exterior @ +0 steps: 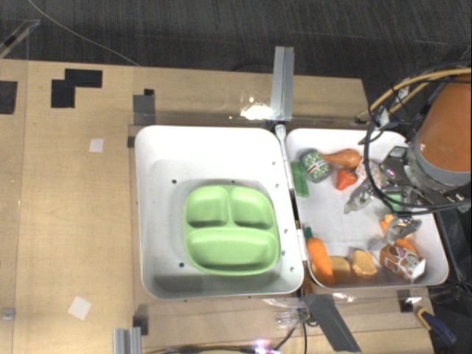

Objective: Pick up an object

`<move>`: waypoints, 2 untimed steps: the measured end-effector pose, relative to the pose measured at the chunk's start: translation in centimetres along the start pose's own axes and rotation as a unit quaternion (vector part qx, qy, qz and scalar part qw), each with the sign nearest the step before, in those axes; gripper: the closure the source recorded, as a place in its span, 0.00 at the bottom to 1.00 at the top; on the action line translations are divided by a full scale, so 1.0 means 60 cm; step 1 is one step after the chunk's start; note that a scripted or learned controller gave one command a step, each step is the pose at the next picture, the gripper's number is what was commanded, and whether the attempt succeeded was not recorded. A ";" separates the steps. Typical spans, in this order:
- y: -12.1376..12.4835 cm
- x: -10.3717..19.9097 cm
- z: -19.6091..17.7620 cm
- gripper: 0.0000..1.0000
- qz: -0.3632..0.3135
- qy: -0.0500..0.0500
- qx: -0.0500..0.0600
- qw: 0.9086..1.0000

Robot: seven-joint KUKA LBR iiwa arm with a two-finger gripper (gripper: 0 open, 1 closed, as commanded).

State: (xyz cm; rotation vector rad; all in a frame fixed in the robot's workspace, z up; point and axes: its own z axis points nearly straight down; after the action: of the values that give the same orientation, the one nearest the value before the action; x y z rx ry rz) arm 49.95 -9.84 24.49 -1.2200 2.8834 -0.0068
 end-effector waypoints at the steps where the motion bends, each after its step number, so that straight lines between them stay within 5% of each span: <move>1: -0.047 0.000 0.201 0.00 -0.114 0.002 -0.006 0.994; 2: 0.006 0.015 0.250 0.00 -0.065 0.000 0.007 0.998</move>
State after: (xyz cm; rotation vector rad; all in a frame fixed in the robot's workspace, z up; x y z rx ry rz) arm 49.27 -10.23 9.47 -1.4011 2.7941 -0.0283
